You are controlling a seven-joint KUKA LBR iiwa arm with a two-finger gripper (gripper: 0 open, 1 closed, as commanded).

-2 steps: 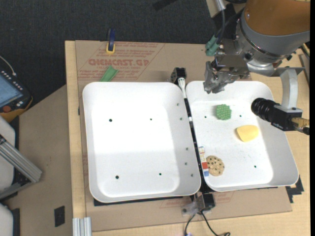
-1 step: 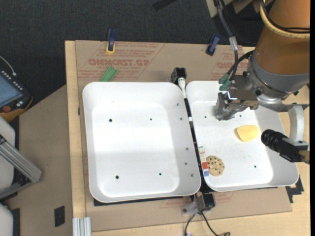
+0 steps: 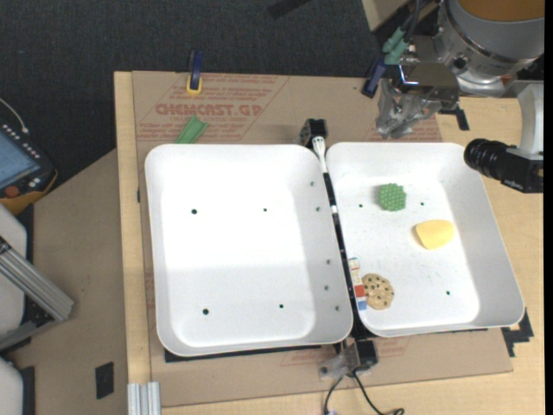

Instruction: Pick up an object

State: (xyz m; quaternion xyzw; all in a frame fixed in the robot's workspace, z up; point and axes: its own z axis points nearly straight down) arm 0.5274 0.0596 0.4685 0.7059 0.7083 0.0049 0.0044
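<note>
The gripper [image 3: 399,121] hangs above the far edge of the right bin [image 3: 484,232], holding nothing; whether its fingers are wide or narrow I cannot tell. A green ball [image 3: 392,197], a yellow piece [image 3: 434,233] and a cookie [image 3: 377,290] lie in that bin. It looks like the approach step: next it must choose one and descend over it.

Position: one fixed camera above the worktop [image 3: 259,93]
Facing: down at a slant, over both white bins [image 3: 233,249]
Nearness: moderate, whole bins framed
Arm: enters from the right edge
</note>
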